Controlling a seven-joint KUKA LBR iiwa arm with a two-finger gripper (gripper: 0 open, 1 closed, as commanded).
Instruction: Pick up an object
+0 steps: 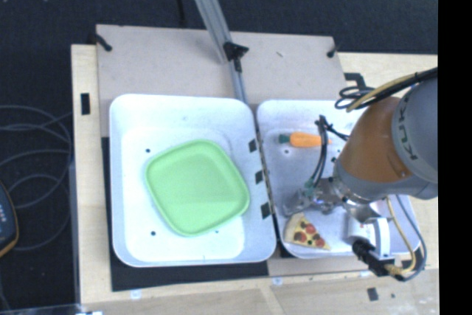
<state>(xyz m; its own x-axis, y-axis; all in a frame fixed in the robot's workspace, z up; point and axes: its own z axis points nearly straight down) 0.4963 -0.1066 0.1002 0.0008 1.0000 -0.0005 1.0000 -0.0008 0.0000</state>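
- Reaching in from the right, the arm (383, 147) is hanging over the right bin (274, 122); gripper (310, 197) low inside, jaw state impossible to tell.
- Pizza slice (306, 232) is lying at the near edge, just beside the gripper.
- Carrot (304, 139) is lying farther back.
- Green plate (196, 187) is sitting in the left bin (125, 158).
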